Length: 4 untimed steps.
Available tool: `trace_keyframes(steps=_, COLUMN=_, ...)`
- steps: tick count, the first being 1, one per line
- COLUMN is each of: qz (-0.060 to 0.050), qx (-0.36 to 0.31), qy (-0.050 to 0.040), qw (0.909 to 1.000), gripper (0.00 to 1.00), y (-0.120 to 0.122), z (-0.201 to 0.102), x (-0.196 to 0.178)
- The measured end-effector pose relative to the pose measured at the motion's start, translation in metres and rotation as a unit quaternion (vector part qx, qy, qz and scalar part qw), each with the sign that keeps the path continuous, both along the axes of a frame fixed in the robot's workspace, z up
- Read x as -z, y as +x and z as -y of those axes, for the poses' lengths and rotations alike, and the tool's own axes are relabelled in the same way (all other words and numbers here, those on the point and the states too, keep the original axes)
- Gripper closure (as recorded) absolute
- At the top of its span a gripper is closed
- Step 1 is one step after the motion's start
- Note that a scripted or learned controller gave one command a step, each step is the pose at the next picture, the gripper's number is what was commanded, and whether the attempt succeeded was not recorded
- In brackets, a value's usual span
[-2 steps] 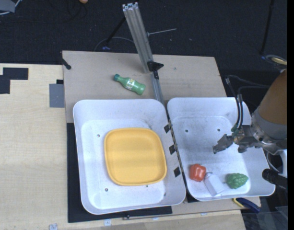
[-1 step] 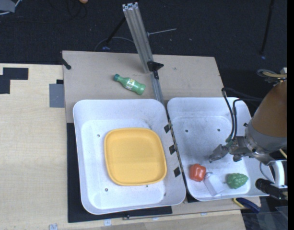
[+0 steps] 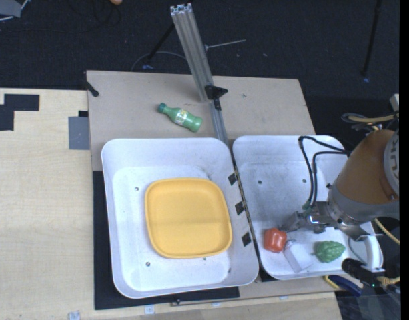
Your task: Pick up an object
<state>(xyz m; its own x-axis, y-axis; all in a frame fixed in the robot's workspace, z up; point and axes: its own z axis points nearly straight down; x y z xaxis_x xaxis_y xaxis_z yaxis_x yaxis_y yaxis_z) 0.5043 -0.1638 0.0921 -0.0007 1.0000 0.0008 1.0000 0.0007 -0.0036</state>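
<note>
In the right bin (image 3: 277, 172) lie three small things near its front edge: a red pepper-like object (image 3: 275, 240), a pale white block (image 3: 296, 255) and a bumpy green object (image 3: 329, 251). My gripper (image 3: 308, 220) hangs low over the bin's front right part, just above and right of the red object and behind the white block. The orange-banded wrist (image 3: 365, 169) covers the bin's right side. Nothing shows in the gripper's grasp.
The left bin (image 3: 124, 172) holds a square yellow plate (image 3: 188, 217). A green bottle (image 3: 181, 117) lies on the board behind the bins, beside a slanted metal rail (image 3: 196, 45). Black cables (image 3: 311, 159) loop over the right bin's back.
</note>
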Motion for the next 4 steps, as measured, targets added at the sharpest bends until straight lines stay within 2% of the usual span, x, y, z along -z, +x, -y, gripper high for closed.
trace_keyframes(steps=1, qz=0.002, qx=0.002, qy=-0.0004, qw=1.0, gripper=1.0, y=0.001, z=0.002, x=-0.012)
trace_keyframes(steps=3, qz=0.004, qx=0.0, qy=-0.001, qw=1.0, gripper=1.0, y=0.004, z=-0.003, x=-0.136)
trace_keyframes(steps=4, qz=0.003, qx=0.001, qy=-0.0007, qw=1.0, gripper=1.0, y=0.005, z=-0.002, x=-0.169)
